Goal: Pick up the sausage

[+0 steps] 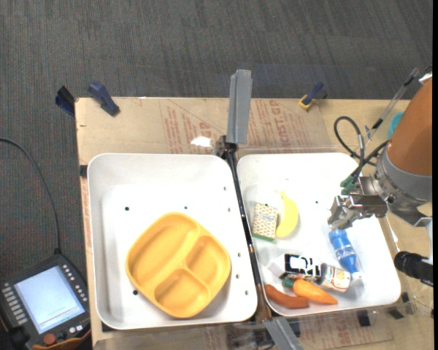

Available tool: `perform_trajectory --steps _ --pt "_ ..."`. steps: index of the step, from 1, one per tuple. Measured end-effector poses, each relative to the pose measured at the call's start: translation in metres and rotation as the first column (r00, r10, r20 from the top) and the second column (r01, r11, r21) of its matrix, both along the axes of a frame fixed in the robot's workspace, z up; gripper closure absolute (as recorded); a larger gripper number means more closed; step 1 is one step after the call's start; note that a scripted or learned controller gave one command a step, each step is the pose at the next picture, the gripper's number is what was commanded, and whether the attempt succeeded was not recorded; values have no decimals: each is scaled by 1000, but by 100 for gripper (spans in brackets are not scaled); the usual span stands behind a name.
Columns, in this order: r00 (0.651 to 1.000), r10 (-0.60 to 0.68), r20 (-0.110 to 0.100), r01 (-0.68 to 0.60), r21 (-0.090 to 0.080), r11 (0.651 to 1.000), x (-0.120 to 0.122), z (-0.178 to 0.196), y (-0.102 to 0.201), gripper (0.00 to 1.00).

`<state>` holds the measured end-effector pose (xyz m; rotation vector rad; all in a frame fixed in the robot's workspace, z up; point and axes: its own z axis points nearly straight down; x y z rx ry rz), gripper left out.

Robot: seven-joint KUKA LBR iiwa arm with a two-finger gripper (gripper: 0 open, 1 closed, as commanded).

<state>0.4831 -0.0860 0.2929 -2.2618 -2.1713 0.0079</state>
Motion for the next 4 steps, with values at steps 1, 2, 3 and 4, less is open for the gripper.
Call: perform_trajectory --steps 1,2,3,4 --pt "999 -36 0 36 -1 999 -6 -27 19 100" --pt "999 -38 -7 38 0 999 -5 -20 18 100" --pt "999 -39 -15 39 0 999 -4 -15 17 100" --pt "999 -39 -23 39 -1 999 -3 -9 17 100"
